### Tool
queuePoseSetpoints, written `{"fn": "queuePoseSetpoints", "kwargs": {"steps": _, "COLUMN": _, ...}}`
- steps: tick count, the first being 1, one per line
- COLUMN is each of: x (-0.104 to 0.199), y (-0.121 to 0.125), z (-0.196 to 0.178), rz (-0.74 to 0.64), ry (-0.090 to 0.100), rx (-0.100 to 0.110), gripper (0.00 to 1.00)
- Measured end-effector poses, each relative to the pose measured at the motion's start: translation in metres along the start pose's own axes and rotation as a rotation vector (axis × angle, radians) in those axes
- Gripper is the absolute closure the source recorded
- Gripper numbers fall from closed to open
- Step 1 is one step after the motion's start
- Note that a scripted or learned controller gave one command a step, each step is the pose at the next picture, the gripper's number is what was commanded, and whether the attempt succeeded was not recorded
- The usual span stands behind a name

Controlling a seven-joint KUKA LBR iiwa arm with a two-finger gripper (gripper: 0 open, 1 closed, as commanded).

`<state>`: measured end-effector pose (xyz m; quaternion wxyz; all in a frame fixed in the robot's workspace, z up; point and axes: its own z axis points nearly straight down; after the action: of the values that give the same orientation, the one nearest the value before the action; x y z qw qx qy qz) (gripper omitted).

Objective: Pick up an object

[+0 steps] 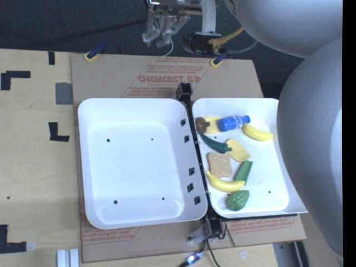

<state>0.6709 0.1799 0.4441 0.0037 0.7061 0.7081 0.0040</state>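
Note:
My gripper (158, 33) hangs high at the top of the view, above the dark floor behind the bench and well away from both bins. The right bin (278, 196) holds the objects: a blue bottle (232, 122), a yellow banana (257, 132), a second banana (223, 183), a dark green pepper (214, 144), a yellow wedge (238, 150), a tan slice of bread (219, 164), a green cucumber (242, 171), a leafy green piece (237, 200) and a small brown item (201, 125). Nothing hangs under the gripper.
The left bin (89, 149) sits beside the right one, with black clips (191, 171) along the shared wall. Both rest on a cardboard sheet (161, 77). The arm's big grey body (317, 93) overhangs the right bin's right side.

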Motion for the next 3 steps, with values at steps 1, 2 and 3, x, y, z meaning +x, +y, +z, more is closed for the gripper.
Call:
{"fn": "queuePoseSetpoints", "kwargs": {"steps": 1, "x": 0.015, "y": -0.019, "z": -0.098, "rz": -0.002, "ry": 0.003, "rx": 0.001, "gripper": 1.0}}
{"fn": "queuePoseSetpoints", "kwargs": {"steps": 2, "x": 0.054, "y": -0.008, "z": 0.164, "rz": 0.0, "ry": -0.006, "rx": 0.029, "gripper": 1.0}}
{"fn": "queuePoseSetpoints", "kwargs": {"steps": 3, "x": 0.054, "y": -0.014, "z": 0.036, "rz": 0.0, "ry": 0.004, "rx": 0.0, "gripper": 1.0}}
